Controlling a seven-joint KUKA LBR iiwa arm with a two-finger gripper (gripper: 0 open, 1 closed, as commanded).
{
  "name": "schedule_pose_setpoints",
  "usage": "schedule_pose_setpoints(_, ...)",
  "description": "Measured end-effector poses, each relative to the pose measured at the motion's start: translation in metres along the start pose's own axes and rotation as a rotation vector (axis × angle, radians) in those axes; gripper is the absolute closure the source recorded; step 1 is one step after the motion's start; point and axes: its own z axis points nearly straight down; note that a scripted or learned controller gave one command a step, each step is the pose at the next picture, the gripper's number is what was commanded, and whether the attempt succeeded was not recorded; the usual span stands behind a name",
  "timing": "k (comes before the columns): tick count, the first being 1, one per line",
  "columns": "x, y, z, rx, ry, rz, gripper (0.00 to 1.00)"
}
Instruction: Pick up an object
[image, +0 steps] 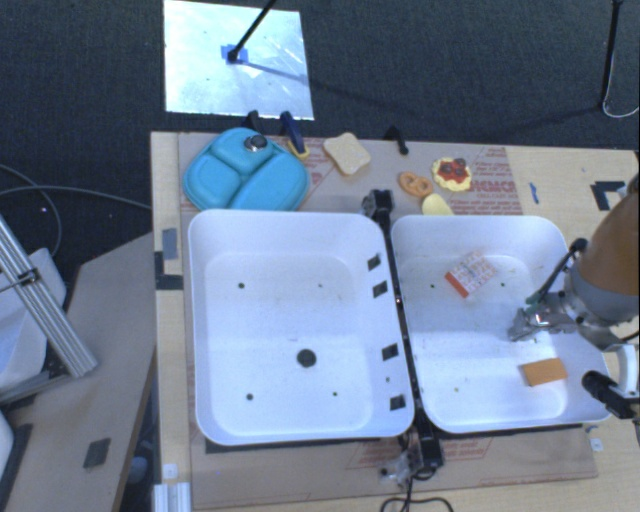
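In the right bin (440, 400) an orange block (543, 372) lies near the front right corner. A red and white packet (470, 272) lies toward the back of that bin. My gripper (527, 325) hangs low over the right bin, just above and left of the orange block, and right of and nearer than the packet. Nothing shows in its grasp. The grey arm with its orange band (612, 262) comes in from the right edge. A small dark disc (306, 357) rests in the middle of the left bin (215, 300).
Behind the bins on the bench lie a blue divided dish (245, 172), a toast slice (347, 153), a pretzel (414, 183), a small round pizza toy (452, 173) and a yellow piece (436, 205). A shiny sheet (238, 60) lies on the floor beyond.
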Motion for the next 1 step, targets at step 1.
schedule_pose_setpoints(1,0.004,0.1137,0.0041,0.0,0.0,-0.012,1.0)
